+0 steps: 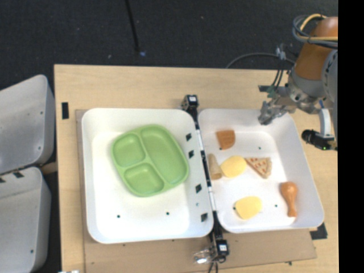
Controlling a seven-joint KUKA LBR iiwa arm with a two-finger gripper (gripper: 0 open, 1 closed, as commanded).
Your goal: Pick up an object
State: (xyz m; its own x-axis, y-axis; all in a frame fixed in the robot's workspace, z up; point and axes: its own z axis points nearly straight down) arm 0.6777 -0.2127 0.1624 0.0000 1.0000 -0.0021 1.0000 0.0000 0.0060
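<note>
Brown block [226, 139] left of gripper [267, 116]

Dark floor [85, 21] — wooden bench [131, 87]

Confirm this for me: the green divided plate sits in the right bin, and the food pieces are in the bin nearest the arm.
Not quite. The camera view shows the green divided plate in the left bin, not the right one. The rest holds: the food pieces, such as the orange drumstick and the pizza slice, lie in the right bin, the one nearest the arm, with the gripper above its far edge.
</note>
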